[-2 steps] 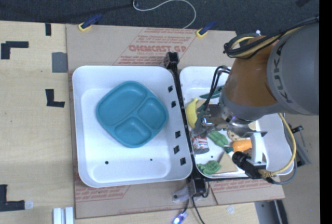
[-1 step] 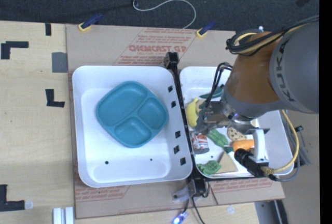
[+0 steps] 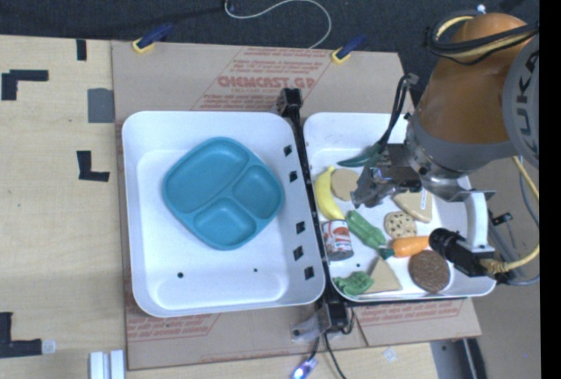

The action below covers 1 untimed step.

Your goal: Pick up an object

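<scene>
The right bin (image 3: 351, 130) holds several toy foods: a yellow banana (image 3: 326, 194), a green pepper (image 3: 365, 228), a small can (image 3: 338, 239), a cookie (image 3: 400, 224), a carrot (image 3: 409, 246), a brown patty (image 3: 429, 270), a green leafy piece (image 3: 355, 283) and a tan wedge (image 3: 384, 275). My gripper (image 3: 375, 186) hangs over the middle of this bin, just right of the banana and above the pepper. Its dark fingers point down and left toward a pale piece (image 3: 344, 185). Nothing shows between them. The arm's orange band (image 3: 469, 88) covers the bin's far right.
The left bin (image 3: 145, 219) bears a blue divided plate (image 3: 223, 191). A black divider with clips (image 3: 302, 193) runs between the bins. Both bins rest on a cardboard sheet (image 3: 254, 75). A white cable (image 3: 263, 9) loops behind it.
</scene>
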{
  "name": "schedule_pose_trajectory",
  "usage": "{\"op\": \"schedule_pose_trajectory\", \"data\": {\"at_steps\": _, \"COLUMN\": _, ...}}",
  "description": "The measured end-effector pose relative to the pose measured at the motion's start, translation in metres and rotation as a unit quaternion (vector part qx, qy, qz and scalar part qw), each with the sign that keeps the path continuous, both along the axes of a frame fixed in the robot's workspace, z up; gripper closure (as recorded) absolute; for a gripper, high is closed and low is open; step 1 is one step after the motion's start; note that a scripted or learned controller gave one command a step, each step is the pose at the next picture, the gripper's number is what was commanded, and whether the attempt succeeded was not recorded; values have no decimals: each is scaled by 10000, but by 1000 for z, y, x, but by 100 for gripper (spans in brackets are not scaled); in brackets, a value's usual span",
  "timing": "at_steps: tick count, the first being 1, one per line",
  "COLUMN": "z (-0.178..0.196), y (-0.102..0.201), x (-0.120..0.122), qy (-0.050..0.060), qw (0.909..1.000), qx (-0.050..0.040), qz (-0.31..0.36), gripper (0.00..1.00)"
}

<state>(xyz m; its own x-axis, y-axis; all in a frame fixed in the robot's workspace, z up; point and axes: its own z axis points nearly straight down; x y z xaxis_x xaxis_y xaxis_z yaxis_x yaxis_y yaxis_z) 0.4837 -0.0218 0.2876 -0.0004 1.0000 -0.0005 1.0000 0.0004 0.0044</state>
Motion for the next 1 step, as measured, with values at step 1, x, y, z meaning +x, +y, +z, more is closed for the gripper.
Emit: {"op": "schedule_pose_trajectory", "data": {"at_steps": 1, "z": -82, "y": 47, "x": 7, "qy": 71, "qw": 10000, "qx": 5, "qz": 19, "gripper": 100}}
